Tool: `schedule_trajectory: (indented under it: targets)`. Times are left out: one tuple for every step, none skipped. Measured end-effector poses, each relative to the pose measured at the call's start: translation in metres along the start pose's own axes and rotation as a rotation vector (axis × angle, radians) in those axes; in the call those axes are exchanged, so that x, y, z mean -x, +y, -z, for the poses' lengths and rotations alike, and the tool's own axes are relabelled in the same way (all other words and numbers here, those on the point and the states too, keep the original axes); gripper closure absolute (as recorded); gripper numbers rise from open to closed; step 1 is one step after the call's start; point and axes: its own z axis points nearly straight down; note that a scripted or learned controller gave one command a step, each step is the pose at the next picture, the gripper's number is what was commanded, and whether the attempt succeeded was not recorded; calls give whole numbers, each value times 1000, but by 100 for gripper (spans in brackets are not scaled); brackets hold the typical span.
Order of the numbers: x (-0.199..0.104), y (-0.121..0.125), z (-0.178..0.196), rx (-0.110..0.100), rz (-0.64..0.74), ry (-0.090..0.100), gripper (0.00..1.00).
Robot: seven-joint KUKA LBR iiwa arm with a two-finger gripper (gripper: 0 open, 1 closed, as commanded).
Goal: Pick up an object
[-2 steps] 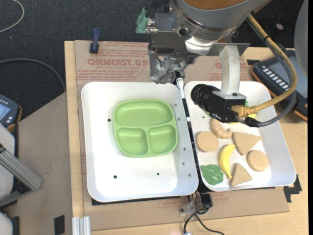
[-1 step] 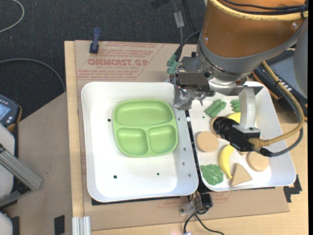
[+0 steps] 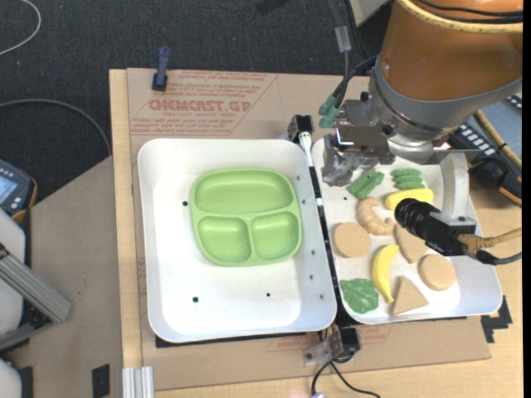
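Observation:
My gripper hangs low over the back left corner of the right bin, just left of a green pea pod. Nothing shows as held in it. In this bin lie several toy foods: a green bean piece, a yellow piece, a pale shrimp-like piece, a round tan cookie, a banana, a green leaf, a tan wedge and a tan disc.
The left bin holds a green divided plate. Both bins rest on a cardboard sheet with a blue clip at its back edge. The arm's big grey and orange body overhangs the right bin's back.

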Motion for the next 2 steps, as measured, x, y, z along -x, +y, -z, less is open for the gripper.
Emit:
schedule_trajectory:
  targets:
    - [45,33,-33,-2,0,0,100]
    - [-60,-6,-118,-10,17,2,100]
